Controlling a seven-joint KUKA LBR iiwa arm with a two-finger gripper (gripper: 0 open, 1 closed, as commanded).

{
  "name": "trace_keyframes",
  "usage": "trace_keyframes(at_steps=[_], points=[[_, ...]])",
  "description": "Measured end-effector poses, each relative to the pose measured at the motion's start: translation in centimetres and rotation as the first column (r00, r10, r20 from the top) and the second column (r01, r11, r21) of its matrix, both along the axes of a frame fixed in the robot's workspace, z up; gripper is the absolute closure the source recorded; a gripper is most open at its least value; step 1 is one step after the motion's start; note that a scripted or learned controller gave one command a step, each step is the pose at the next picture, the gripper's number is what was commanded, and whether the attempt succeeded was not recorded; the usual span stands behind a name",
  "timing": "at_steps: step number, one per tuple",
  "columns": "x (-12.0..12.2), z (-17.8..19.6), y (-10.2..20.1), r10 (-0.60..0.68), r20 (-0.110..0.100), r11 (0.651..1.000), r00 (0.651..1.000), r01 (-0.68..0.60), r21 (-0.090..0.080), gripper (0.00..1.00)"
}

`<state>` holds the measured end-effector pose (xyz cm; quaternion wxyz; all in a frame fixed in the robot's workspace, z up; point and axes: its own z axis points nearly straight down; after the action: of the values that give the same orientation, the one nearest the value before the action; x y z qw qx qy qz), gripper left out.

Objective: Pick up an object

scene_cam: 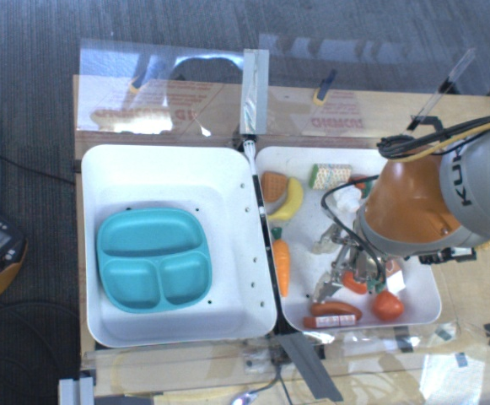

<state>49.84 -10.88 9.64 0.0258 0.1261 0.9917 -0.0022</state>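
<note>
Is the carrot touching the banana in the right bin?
Apart. The camera view shows bare white bin floor between the carrot and the banana above it.

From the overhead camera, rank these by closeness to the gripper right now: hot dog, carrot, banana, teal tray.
From the gripper, in the right bin:
1. Hot dog, just below it near the bin's front edge.
2. Carrot, to its left by the divider.
3. Banana, up-left at the bin's back corner.
4. Teal tray, far left, in the other bin.

A teal divided tray [153, 258] sits in a white bin [110, 175]; nearby lie an orange carrot [282, 267] and a yellow banana [290, 202].
</note>
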Motion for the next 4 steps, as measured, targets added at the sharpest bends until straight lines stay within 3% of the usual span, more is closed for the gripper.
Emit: trace_keyframes(at_steps=[1, 2, 3, 4], points=[[8.6, 10.0, 1.5, -0.232, -0.05, 0.973, 0.972, 0.232, 0.009, 0.0], [1.0, 0.2, 0.3, -0.204, -0.052, 0.979, 0.978, 0.204, 0.01, 0.0], [1.0, 1.1, 0.4, -0.202, -0.051, 0.979, 0.978, 0.203, 0.01, 1.0], [-0.1, 14.5, 5.7, -0.204, -0.048, 0.979, 0.978, 0.205, 0.011, 1.0]])
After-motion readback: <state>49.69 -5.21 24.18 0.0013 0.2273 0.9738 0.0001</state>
